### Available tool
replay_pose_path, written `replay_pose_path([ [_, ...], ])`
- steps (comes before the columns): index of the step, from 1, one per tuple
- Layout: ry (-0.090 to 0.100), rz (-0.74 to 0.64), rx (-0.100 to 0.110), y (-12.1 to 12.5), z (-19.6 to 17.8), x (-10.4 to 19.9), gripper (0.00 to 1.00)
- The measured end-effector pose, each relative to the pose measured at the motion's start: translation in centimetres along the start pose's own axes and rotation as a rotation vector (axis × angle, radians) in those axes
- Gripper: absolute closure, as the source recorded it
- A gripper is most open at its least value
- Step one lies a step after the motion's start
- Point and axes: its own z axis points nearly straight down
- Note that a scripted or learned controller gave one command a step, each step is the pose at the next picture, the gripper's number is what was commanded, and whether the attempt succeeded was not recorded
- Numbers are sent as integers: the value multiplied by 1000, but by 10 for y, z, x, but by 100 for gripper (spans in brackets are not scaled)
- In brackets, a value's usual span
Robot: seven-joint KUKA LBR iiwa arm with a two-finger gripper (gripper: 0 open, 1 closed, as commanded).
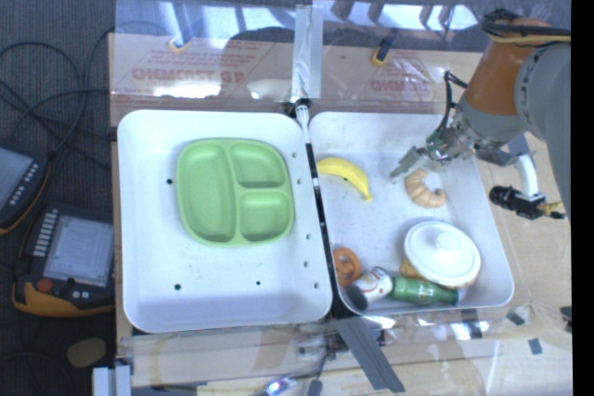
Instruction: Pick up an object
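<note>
My gripper (419, 162) hangs over the upper middle of the right bin (371, 130), open, with nothing between its fingers. One grey finger (405, 167) points down-left toward the bin floor. A tan croissant (425, 191) lies just below the gripper, close to it but not held. A yellow banana (345, 174) rests to the left, near the divider. Toward the front sit a white lidded bowl (442, 252), a green bottle (413, 290) lying on its side, and an orange pretzel-like piece (345, 263).
The left bin (148, 283) holds a green divided plate (234, 190). The arm's orange band (497, 74) and a black cable fitting (520, 198) stand over the right bin's right rim. Clear plastic walls rise behind both bins.
</note>
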Motion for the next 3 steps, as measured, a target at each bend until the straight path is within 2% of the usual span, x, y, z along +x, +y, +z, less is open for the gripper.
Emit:
replay_pose_path([
  [1, -7, -154, -11, -22, 5, -1, 0],
  [2, -8, -155, -15, -21, -6, 0, 100],
  [3, -2, 118, 2, 3, -156, 69, 100],
])
